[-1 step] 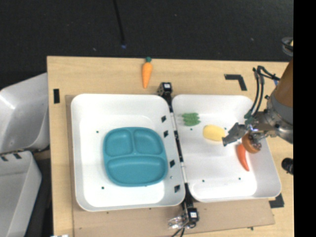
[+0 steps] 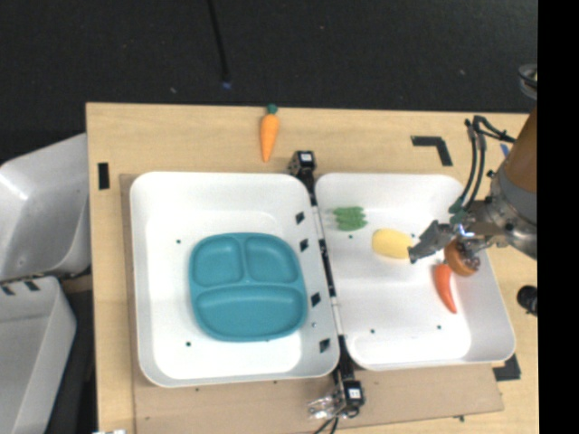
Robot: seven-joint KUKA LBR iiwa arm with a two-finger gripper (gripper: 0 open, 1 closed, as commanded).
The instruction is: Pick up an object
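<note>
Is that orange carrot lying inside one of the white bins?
No, the carrot lies on the wooden bench, above the left bin's rim.

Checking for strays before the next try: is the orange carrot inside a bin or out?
Out. The carrot lies on the wooden bench, beyond the left bin's far rim.

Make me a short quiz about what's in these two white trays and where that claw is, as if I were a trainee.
1. True or false: the blue divided plate lies in the left bin.
2. Which item lies outside both bins, on the wooden bench?
3. The claw is nearest: A) yellow object, B) green object, C) blue divided plate.

Key: 1 true. 2 the orange carrot. 3 A.
</note>
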